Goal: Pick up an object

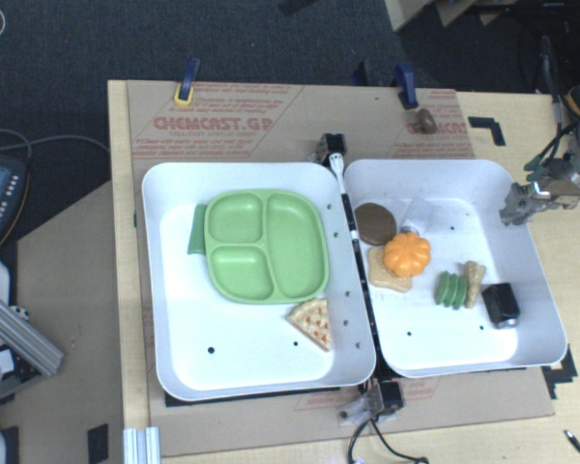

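The right bin [522, 259] holds a cluster of small things: an orange pumpkin [407, 254] near its left edge, resting on a tan slice of bread [387, 271], with a round brown disc [375, 222] just behind them toward the far edge. Toward the right edge lie a green ridged piece [451, 290], touching a pale beige piece [475, 280], and a black block [501, 304] just beside those. The claw [518, 207] sits over the bin's far right rim, apart from all of them; whether it is wide or narrow cannot be told. The left bin [174, 336] carries a green divided plate [267, 244] in its middle and a waffle wedge [312, 323] near its front right corner.
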You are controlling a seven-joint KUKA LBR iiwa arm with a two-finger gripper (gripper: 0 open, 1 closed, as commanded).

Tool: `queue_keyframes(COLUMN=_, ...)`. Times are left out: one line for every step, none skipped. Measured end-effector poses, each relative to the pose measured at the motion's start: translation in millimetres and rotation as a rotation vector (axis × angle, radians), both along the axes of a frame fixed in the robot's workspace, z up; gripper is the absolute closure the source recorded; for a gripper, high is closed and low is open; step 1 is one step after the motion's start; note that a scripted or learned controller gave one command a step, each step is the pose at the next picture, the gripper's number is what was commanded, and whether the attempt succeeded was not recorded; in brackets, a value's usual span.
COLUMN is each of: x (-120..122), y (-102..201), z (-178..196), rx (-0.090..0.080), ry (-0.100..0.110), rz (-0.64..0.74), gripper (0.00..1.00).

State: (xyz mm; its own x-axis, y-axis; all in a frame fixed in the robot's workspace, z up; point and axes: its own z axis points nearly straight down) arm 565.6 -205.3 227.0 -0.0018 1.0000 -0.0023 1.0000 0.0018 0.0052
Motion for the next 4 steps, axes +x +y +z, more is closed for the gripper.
queue_keyframes(x=6.5, y=55.6, z=-10.2, rx=0.004, ry=0.007, rz=0.003, gripper=1.00)
queue_keyframes(x=15.2, y=119.4, z=-11.2, rx=0.005, ry=0.007, rz=0.005, gripper=1.00)
queue_keyframes(x=31.4, y=170.1, z=-8.5, rx=0.003, ry=0.002, rz=0.004, gripper=1.00)
queue_keyframes(x=34.0, y=230.0, z=3.3, rx=0.004, ry=0.002, rz=0.005, gripper=1.00)
